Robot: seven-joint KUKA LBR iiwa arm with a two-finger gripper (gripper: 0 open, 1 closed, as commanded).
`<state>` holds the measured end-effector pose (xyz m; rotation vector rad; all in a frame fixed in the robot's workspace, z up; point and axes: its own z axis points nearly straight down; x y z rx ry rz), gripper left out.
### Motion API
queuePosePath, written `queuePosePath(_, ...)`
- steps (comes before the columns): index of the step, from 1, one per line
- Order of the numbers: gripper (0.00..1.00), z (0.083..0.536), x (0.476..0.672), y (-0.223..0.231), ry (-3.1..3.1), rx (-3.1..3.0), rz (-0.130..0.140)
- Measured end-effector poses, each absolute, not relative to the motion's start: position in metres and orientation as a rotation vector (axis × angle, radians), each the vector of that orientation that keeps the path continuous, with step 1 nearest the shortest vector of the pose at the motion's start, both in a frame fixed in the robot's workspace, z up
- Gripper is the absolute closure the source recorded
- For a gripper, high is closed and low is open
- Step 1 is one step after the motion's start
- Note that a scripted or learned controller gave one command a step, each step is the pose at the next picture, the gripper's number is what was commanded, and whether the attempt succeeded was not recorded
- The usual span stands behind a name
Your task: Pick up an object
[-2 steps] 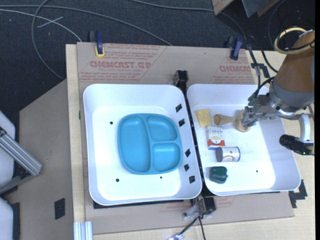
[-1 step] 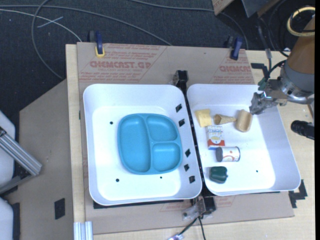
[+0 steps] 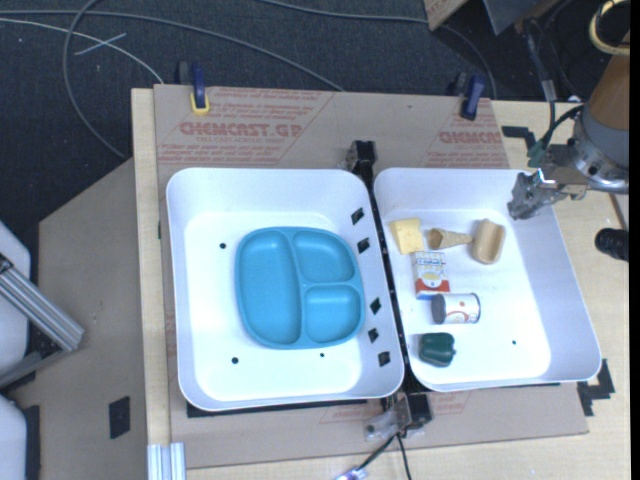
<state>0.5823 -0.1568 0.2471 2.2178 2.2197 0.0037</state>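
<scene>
The right bin (image 3: 540, 318) holds several small items in its left half: a yellow cheese wedge (image 3: 406, 235), a small tan piece (image 3: 447, 238), a tan bread-like roll (image 3: 488, 241), a white and red carton (image 3: 430, 273), a white can with a red mark (image 3: 457, 309) and a dark green pepper (image 3: 436, 347). My gripper (image 3: 524, 200) hangs over the bin's upper right corner, up and to the right of the roll, and nothing shows between its fingers. The arm comes in from the right edge.
The left bin (image 3: 200, 228) carries a blue divided plate (image 3: 299, 286). A row of black clips (image 3: 368, 278) runs along the divider between the bins. Blue clamps (image 3: 199, 88) sit at the board's back edge, and cables lie on the dark floor behind.
</scene>
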Motion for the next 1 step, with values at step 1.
queuePosePath(1, 1.0, 0.2349, 0.566, -0.1015, 2.231, 2.219, 0.0)
